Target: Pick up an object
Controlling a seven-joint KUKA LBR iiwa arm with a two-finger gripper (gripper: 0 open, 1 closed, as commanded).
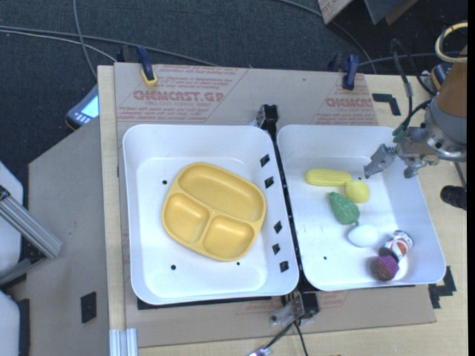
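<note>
Currently gripper (pixel 390 164) hangs open and empty over right bin (pixel 427 221), far side. Nearest target: small yellow ball (pixel 358 191); drop straight down, straddle it, avoid yellow corn-shaped piece (pixel 328 177) touching-close left.

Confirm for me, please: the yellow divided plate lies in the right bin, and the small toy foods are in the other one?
Not quite. The camera view shows the yellow divided plate in the left bin; the small toy foods are in the right bin.
</note>
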